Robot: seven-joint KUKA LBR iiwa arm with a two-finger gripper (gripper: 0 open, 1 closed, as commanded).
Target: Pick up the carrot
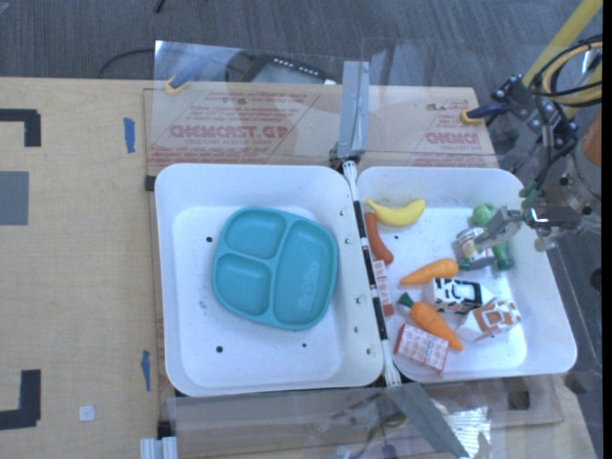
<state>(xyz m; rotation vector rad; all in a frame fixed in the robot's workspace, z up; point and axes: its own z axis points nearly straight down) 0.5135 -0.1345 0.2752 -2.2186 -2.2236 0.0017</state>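
Evidently nothing is lifted yet: the small orange toy carrot (428, 273) lies mid-way across the right white bin (545, 347), while the metal claw (481, 240) hovers near that bin's far-right corner, its opening impossible to tell.

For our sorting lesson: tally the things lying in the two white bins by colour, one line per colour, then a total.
Orange: 2, a carrot and another carrot
Yellow: 1, banana
Blue: 1, plate
Green: 1, green toy
Red: 2, a sausage and a box
Black and white: 1, carton
Orange and white: 1, small box
Total: 9
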